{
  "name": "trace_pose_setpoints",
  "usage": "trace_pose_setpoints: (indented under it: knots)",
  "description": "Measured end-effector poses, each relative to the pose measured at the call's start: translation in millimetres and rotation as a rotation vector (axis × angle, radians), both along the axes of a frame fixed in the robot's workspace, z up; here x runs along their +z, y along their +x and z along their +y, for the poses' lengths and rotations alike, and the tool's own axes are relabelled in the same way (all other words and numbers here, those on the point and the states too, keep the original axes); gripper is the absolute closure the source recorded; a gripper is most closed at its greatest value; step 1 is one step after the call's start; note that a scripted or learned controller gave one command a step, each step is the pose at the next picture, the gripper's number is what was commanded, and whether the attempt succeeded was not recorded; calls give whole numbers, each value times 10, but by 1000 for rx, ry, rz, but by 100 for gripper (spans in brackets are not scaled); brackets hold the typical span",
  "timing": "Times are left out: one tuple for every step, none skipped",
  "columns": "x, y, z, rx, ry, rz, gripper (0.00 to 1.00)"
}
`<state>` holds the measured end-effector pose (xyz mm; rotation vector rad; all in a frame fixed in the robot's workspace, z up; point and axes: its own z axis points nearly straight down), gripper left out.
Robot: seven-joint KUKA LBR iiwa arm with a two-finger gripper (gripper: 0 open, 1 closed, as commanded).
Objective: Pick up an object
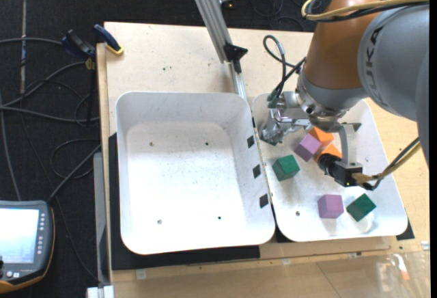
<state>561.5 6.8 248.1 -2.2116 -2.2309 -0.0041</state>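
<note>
Blocks look small, rigid, light; flat faces suit a pinch across opposite sides. Best target: green cube point(287, 167), at 9 o'clock in right bin point(382, 221), apart from purple cube point(308, 146). Gripper point(276, 129) hangs at its 11 o'clock; claw state: cannot tell. Left wall near, room toward 5 o'clock.
</note>
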Motion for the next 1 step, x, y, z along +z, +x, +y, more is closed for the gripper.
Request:
trace_pose_setpoints:
  knots:
    - [-129, 104, 462, -1, -1, 1, 100]
